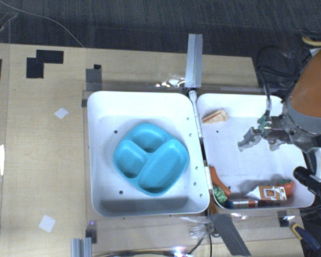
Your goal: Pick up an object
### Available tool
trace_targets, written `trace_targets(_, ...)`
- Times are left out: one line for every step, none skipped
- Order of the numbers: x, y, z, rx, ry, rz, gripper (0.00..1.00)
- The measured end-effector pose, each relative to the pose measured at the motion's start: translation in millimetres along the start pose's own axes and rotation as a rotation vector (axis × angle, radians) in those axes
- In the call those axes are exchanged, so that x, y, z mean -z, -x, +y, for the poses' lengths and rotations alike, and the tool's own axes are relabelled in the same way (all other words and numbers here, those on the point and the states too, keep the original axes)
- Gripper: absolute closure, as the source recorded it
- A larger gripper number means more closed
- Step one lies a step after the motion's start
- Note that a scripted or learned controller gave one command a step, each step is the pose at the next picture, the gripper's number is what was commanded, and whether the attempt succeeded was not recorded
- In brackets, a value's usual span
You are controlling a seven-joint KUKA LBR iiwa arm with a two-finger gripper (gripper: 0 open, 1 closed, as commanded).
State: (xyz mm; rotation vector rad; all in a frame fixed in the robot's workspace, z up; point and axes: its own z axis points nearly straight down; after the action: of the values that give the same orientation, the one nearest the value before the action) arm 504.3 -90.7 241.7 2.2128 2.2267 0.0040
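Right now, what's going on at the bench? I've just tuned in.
The arm reaches in from the right, its pincer hovering over the right bin, in its bare middle. Nothing sits between its fingers. A tan bread-like piece lies near that bin's far left corner, and an orange carton and some small items lie along its near edge. The left bin holds a blue divided dish, untouched.

A single fixed camera looks down at a slant from above the bench [37, 159]. It sits far enough back to take in both white bins, the left bin [101, 143] and the right bin [241, 159], with dark floor [123, 9] beyond.
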Motion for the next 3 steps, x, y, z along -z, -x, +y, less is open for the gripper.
trace_targets(14, -1, -8, 0.022, 0.002, 0.000, 0.00)
trace_targets(74, -23, -15, 0.048, 0.003, -0.001, 0.00)
trace_targets(-58, -87, -17, -0.029, -0.002, 0.000, 0.00)
